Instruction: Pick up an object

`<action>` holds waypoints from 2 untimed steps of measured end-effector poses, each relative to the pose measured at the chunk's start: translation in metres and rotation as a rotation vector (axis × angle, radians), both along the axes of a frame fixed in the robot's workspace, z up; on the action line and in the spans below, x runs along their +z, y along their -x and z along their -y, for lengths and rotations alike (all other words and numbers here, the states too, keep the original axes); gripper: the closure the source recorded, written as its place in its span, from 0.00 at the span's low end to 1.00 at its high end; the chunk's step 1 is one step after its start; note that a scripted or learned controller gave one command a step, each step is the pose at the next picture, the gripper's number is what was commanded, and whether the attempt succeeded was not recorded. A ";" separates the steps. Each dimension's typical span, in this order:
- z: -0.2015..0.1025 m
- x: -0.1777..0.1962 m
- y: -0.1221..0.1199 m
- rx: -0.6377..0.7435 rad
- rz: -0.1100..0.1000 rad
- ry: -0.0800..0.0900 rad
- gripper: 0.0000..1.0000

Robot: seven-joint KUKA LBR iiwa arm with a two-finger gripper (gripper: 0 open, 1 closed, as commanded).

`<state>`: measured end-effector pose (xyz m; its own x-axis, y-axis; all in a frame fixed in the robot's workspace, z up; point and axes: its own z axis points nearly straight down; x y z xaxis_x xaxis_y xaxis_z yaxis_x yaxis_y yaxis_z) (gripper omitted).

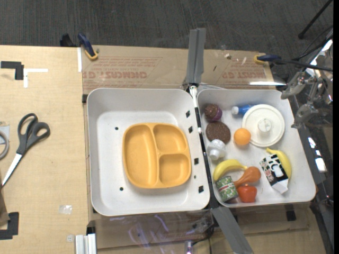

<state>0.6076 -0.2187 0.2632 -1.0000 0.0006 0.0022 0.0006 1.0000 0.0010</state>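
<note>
The scissors [26, 134] lay on the table [42, 194], well to the left of the yellow divided plate [157, 155]. The plate sat flat in the middle of the left bin [106, 97], with all three of its compartments bare.

The right bin [302, 192] adjoined the left bin directly to the right of the plate and held all the objects available for picking. Nearest the plate, along that bin's left wall:
- a purple round item [213, 111], level with the plate's far edge;
- a brown disc [217, 132], just in front of the purple round item;
- a small white item [215, 151], touching the brown disc;
- a banana [229, 167], level with the plate's near edge;
- a green can [226, 188], in front of the banana.

Farther right of the plate lay a blue-capped item [243, 109], an orange ball [242, 136], an orange carrot-shaped piece [249, 175] and a red tomato-like item [247, 193]. The ball rested against a white round lid [263, 125]. Beyond these, a second banana [280, 160] lay beside a black-and-white carton [274, 172].

The gripper [304, 102] stood farthest right of the plate, over the right bin's outer rim and just beside the white lid. Its state, released or clenched, could not be determined. No object was seen in it.
</note>
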 end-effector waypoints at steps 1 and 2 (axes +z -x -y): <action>-0.005 -0.126 -0.023 0.007 0.008 0.003 0.00; -0.055 -0.166 0.030 -0.033 0.017 0.002 0.00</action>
<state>0.5772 -0.1636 0.0977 -0.9993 0.0332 -0.0147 0.0332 0.9994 -0.0008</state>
